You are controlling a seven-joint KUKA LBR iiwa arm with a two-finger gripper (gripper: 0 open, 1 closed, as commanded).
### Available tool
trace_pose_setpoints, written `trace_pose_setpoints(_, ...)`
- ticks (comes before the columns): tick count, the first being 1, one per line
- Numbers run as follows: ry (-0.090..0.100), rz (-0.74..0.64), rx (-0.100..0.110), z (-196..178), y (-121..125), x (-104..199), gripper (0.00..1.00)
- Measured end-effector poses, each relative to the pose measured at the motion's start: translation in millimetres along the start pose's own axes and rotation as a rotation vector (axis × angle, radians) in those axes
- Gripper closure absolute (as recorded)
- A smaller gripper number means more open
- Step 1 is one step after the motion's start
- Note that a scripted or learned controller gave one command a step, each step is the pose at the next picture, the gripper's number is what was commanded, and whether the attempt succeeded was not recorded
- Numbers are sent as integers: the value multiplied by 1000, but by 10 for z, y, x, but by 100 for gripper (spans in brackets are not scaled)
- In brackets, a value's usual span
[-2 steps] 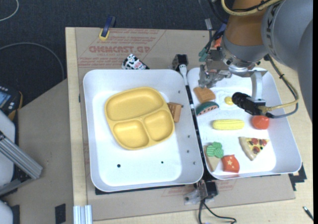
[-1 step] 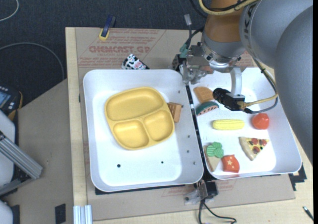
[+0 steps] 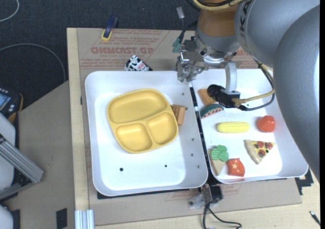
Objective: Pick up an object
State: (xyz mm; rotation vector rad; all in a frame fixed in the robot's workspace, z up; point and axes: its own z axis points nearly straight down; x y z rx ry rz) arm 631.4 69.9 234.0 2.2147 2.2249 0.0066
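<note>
Table (image 3: 81, 121) carries two bins; your end effector (image 3: 189, 73) hovers over their shared rim, grip state indiscernible, toy corn (image 3: 233, 127) untouched.

Bright, even light from above; the white bins (image 3: 101, 172) glare slightly. Shadows are soft and short. The near arm (image 3: 289, 45) looks blurred, everything else sharp.

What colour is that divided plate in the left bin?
Yellow. The plate shows plainly in the camera view, with three compartments.
</note>
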Motion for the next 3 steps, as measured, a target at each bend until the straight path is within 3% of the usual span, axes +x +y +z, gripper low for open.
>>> trace_pose_setpoints(2, -2, 4, 4, 91, 115, 66, 100)
trace_pose_setpoints(3, -2, 6, 8, 71, -42, -69, 100)
